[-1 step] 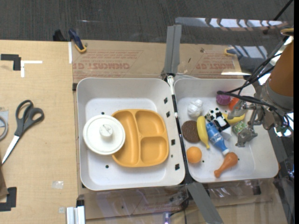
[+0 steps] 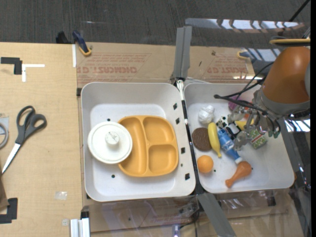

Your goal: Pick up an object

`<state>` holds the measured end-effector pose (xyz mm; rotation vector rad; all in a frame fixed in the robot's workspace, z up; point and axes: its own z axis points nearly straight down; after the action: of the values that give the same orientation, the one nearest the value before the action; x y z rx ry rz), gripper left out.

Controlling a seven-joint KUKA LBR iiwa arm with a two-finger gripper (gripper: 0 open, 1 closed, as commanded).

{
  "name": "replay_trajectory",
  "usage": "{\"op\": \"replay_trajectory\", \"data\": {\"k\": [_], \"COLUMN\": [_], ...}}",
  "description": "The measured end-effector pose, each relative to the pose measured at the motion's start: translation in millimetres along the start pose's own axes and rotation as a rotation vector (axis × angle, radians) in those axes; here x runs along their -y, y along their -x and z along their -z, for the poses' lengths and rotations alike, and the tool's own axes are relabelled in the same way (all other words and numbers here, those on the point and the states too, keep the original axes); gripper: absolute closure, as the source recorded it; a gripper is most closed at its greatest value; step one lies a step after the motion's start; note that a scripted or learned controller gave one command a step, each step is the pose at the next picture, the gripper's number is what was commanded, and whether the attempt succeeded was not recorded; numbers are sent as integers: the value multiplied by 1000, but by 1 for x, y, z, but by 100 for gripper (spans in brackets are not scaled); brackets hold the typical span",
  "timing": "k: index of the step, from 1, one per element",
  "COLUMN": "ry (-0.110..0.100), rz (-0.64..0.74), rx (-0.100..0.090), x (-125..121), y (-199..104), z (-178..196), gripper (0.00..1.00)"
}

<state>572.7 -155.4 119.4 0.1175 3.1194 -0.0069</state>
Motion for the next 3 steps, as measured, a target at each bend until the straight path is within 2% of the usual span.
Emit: {"op": "replay_trajectory", "data": {"k": [1, 2, 3], "ry": [-6, -2, -3], "rz": [-74, -291, -278], "rx": [18, 24, 17], "x": [-25, -48, -55], "y": [9, -3, 7], "z": [-10, -10, -11], "gripper": [0, 0, 0]}}
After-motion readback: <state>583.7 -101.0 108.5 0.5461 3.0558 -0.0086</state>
